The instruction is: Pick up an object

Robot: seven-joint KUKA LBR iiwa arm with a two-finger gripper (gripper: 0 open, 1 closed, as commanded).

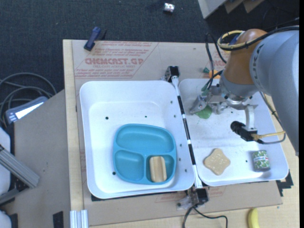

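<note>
Camera view puts the green object (204, 112) near the right bin's (280, 165) far left corner, under your hand (207, 104); its grip state you cannot tell. Centre over it, close gently, lift straight.

One fixed camera looks down at a slant (from above the bench (114, 56)) onto both bins (95, 127).

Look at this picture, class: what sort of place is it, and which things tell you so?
Probably a robotics lab or test bench. A robot arm reaches over two white bins holding toy-like items such as a blue divided plate, and loose cables lie on the dark floor.
</note>
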